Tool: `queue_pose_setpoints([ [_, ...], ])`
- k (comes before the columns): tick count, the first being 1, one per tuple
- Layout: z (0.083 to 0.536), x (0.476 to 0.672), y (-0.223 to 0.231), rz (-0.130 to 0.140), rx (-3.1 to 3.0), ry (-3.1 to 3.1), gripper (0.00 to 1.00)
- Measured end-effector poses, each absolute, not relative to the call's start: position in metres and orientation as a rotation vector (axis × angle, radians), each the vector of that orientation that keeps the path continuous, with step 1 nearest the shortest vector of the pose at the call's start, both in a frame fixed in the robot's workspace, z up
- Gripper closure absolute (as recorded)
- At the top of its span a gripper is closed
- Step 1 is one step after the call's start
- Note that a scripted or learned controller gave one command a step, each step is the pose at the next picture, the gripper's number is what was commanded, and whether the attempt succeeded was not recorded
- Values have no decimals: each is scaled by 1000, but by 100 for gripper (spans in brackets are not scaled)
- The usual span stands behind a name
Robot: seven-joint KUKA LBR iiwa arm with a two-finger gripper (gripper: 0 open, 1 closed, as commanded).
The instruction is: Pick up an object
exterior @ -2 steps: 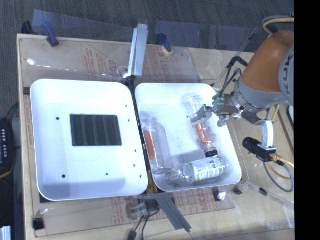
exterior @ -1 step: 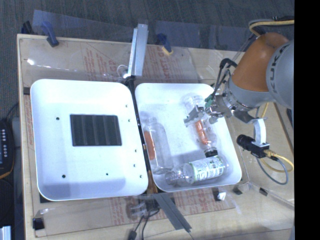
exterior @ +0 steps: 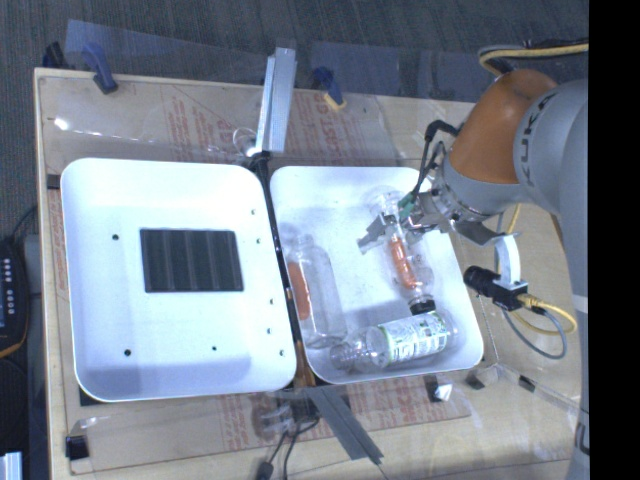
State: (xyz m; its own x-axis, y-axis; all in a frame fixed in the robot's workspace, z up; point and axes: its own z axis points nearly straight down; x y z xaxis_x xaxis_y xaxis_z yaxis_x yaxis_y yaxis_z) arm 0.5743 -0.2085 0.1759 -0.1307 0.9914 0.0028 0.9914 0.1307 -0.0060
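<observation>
Three clear plastic bottles [exterior: 398,340] lie in the right bin [exterior: 345,193], labels unreadable; the gripper's [exterior: 385,226] grip cannot be told.

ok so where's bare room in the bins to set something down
The left bin has bare white floor all round its dark ridged panel. The right bin is crowded with clear bottles along its left, bottom and right, with the gripper above; its upper-left corner is free.
</observation>
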Motion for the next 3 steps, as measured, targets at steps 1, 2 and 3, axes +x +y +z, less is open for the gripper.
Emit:
queue_pose_setpoints([
  [1, 165, 584, -208, 1, -1986, -2430, 0],
  [2, 162, 568, -209, 4, -1971, -2440, 0],
  [3, 174, 562, -209, 2, -1918, -2486, 0],
])
